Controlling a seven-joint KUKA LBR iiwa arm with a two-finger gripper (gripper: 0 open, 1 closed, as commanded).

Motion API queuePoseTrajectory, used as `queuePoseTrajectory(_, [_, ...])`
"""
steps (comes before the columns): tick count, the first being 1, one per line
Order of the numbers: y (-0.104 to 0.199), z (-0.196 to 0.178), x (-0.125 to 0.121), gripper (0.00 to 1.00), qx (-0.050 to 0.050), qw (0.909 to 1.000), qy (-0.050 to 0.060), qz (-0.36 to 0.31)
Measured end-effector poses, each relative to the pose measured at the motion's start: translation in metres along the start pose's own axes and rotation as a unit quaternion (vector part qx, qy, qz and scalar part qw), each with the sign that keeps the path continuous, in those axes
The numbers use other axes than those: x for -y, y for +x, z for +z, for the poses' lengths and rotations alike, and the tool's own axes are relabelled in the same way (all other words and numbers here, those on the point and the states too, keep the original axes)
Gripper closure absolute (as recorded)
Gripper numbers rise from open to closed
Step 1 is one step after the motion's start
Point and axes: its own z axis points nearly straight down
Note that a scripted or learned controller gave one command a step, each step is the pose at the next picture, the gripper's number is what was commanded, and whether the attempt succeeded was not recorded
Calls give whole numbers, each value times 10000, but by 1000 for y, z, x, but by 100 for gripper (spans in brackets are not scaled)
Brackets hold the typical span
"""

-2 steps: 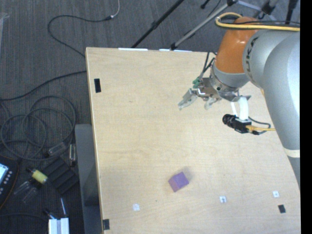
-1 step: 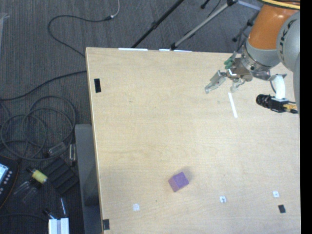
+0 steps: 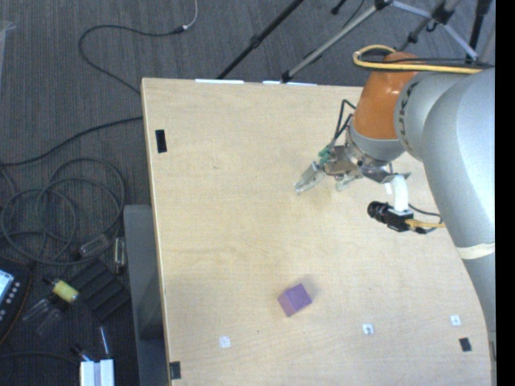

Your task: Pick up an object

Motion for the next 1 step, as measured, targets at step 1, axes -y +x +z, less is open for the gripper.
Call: queuePoseTrajectory(1, [3, 0, 30, 0, -11, 9978, -2, 666])
